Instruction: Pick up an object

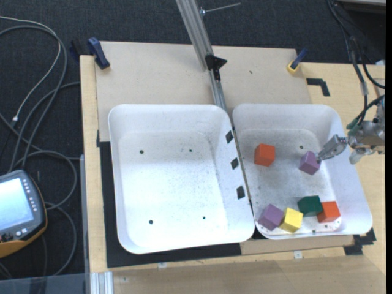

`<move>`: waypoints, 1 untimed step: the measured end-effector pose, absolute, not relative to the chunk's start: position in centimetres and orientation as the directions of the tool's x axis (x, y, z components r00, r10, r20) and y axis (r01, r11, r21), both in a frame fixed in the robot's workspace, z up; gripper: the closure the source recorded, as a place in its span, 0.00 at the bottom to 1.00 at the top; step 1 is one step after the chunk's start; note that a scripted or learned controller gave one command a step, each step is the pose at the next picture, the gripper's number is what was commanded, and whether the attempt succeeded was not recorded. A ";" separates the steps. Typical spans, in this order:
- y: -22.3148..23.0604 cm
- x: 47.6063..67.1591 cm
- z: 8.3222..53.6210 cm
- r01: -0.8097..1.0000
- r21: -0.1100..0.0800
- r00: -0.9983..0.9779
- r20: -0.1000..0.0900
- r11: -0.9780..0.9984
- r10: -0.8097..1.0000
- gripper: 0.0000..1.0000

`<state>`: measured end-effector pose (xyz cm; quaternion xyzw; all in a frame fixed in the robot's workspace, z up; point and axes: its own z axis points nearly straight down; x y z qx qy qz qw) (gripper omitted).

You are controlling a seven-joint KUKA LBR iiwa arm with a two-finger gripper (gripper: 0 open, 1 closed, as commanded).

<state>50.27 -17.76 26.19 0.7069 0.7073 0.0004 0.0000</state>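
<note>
The right bin point(288, 110) holds several small blocks. A purple block point(310, 163) lies near the bin's right side, and an orange block point(264, 154) sits to its left. Along the front wall are a green block point(310, 204), a red-orange block point(329, 211), a yellow block point(292, 220) and a second purple block point(271, 216). My gripper point(339, 156) reaches in low over the right rim and is open. Its left finger point(329, 148) ends right beside the purple block's upper right corner. Nothing lies between the fingers.
The left bin point(119, 118) stands beside the right one, with a metal pole point(195, 26) rising behind the gap between them. Blue and yellow clamps hold the board's back corners. Cables and a handheld pendant point(15, 207) lie on the floor at left.
</note>
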 end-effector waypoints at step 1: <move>-10.7 55.0 13.8 1.000 -0.008 -0.006 0.005 0.006 1.000 0.00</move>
